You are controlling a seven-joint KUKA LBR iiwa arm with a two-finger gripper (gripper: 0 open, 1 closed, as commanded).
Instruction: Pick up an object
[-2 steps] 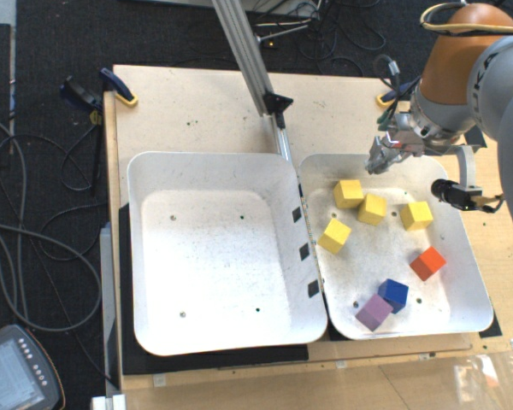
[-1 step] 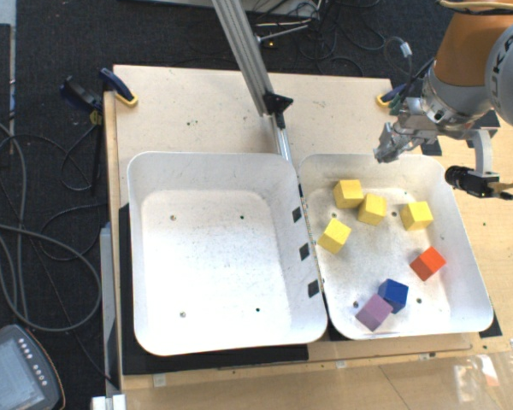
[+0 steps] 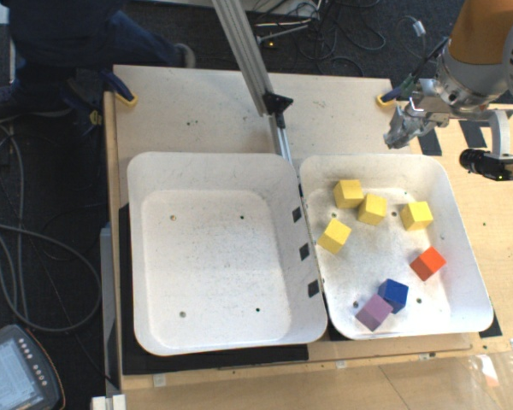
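Grey and metallic, the hand [image 3: 402, 132] hangs above the bare bench just beyond the far rim of the right bin [image 3: 462, 229], carried by the arm [image 3: 483, 37] with its orange band. I cannot tell from this angle whether it is spread or pressed together; nothing is visible in its grip.

All candidate objects lie in the right bin. Nearest the hand are four yellow cubes: one [image 3: 349, 193] at the far side, a second [image 3: 374, 208] just beside it and possibly touching, a third [image 3: 417, 215] apart to the right, and a fourth [image 3: 334, 235] near the left wall. Further out lies an orange cube [image 3: 427, 263], then a blue cube [image 3: 394, 294] touching a purple cube [image 3: 374, 312] at the near edge. The left bin [image 3: 214, 254] sits alongside.

I judge the cubes light, rigid and not fragile, probably foam or wood. Recommended target: the third yellow cube or the orange cube, since each stands clear of neighbours. Grip across two opposite flat faces, aligned square to them, to avoid twisting it out.
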